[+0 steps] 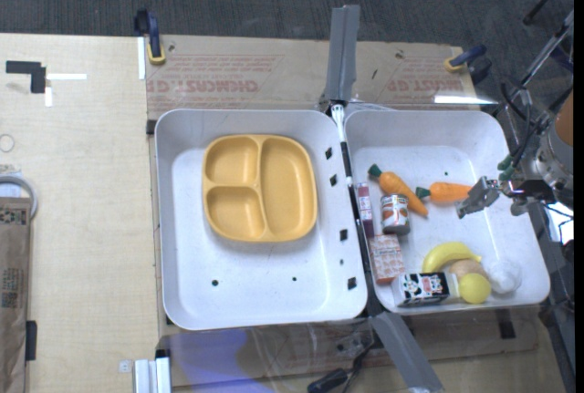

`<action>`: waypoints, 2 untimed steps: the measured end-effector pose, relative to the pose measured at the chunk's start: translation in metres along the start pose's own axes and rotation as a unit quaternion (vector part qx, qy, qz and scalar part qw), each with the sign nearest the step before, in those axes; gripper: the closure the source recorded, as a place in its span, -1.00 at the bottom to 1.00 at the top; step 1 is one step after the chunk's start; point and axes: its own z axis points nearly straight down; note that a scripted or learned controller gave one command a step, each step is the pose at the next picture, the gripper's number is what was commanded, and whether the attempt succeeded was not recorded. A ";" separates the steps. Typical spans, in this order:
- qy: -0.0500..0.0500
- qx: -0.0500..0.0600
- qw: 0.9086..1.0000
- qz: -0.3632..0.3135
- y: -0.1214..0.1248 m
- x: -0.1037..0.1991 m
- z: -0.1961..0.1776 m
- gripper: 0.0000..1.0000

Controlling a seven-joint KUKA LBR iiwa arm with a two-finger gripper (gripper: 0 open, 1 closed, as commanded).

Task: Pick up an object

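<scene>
A: Fingers (471, 202) – can't tell if spread or pressed together, too small and dark. Nothing visibly pinched.

B: Gripper (476, 199) where?

A: Right bin (511, 145), near its right wall, reaching in from the right. Tips sit just beside the right end of one carrot (451, 192). Touching or not, can't tell.

B: Objects in that bin?

A: Two carrots. That one lies roughly level, mid-bin. Second carrot (400, 190) slants down to the right, green top at upper left. Can (394, 212) just below the second carrot, red label. Dark red stick (365, 208) along the left wall, upright in frame. Pink packet (387, 257) below the can. Milk carton (425, 288) at the front edge, on its side. Banana (450, 253) above the carton, lemon (474, 288) to the carton's right, something pale between them, can't identify. Clear blob (505, 274) in the front right corner, blurry.

B: Left bin (173, 227)?

A: Yellow tray (260, 188), three compartments, upper middle of the bin. Flat.

B: Around the bins?

A: Cardboard (237, 72) behind them, two clamps (151, 40) on its back edge, wooden bench (73, 200) to the left.
</scene>
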 end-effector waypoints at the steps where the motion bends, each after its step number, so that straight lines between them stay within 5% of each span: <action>1: 0.000 0.000 0.992 -0.128 -0.005 0.082 0.052 -1.00; 2: -0.001 -0.001 0.971 -0.239 0.036 0.090 0.052 -1.00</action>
